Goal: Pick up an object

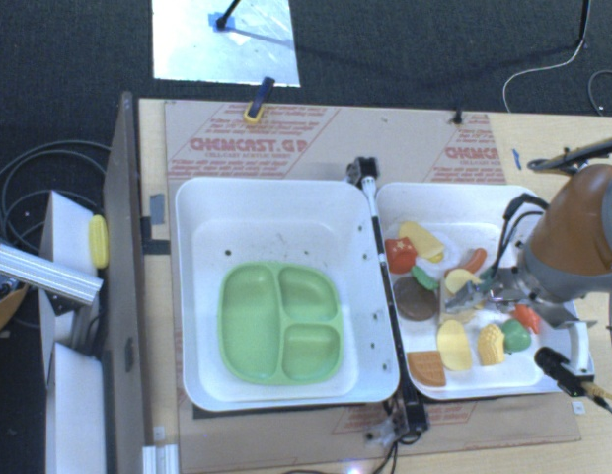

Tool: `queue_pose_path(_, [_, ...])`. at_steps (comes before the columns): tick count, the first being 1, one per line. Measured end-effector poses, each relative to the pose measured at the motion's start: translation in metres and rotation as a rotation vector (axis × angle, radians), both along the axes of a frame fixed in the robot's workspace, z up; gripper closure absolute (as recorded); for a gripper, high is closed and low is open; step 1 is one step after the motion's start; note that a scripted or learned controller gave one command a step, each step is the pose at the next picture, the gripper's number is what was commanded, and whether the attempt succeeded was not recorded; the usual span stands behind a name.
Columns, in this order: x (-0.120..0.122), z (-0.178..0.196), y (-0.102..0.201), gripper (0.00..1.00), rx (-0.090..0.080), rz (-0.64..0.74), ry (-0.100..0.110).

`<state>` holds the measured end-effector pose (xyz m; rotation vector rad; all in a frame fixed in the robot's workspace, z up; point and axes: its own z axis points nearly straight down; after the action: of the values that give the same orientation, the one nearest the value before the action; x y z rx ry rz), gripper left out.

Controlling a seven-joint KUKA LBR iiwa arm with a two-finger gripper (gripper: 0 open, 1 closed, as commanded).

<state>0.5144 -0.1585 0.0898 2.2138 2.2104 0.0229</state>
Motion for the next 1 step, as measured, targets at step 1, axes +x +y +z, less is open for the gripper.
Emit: queue_pose_path(1, [-0.0127,0.001,0.0141,0.0,-0.011,0.001,-0.004])
